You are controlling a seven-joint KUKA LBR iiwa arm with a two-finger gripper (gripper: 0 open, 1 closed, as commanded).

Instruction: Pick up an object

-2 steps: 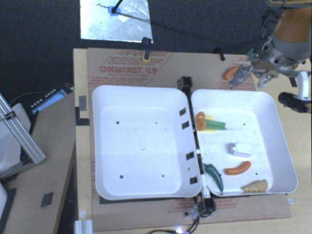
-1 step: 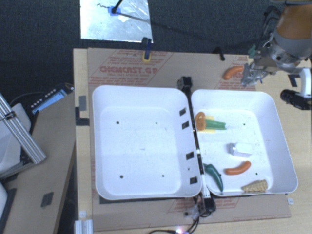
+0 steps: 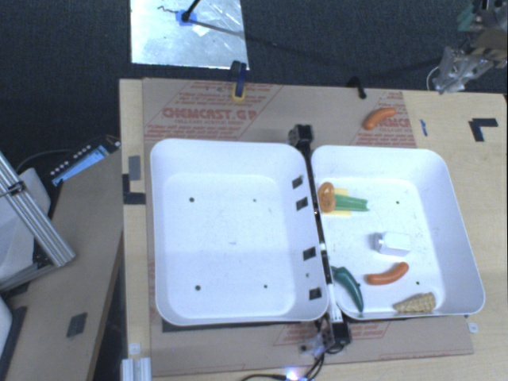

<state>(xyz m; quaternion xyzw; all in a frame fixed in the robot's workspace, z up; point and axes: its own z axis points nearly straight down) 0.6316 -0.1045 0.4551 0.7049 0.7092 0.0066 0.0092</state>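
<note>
On the bench, left half: one shallow white bin (image 3: 230, 236), its floor bare but for a few small dark marks. It sits on a brown printed board (image 3: 210, 111) that runs under both bins. Past the board's far edge, on dark carpet, lies a shiny silver sheet (image 3: 188, 21).

Centre seam: a row of small black clips (image 3: 302, 204) along the line where the two bins meet.

Right half: a second white bin (image 3: 444, 213), touching the first. Contents, from its left wall rightward:
- an orange round item with a yellow-and-green piece (image 3: 340, 200) beside it, far left part of the bin, close to the seam;
- a dark green pepper (image 3: 348, 285), near left corner;
- a small white block (image 3: 392, 244), about mid-bin;
- an orange-red sausage (image 3: 386, 274), just nearer than the white block, apart from it;
- a tan textured wedge (image 3: 416, 302), against the near wall.

Outside the bins: a second sausage (image 3: 379, 117) lying on the board, beyond the right bin's far wall.

Far right corner: the gripper (image 3: 459, 68), well apart from both bins and above the carpet. Nothing is seen between its fingers; whether they stand apart or together cannot be told at this size.
</note>
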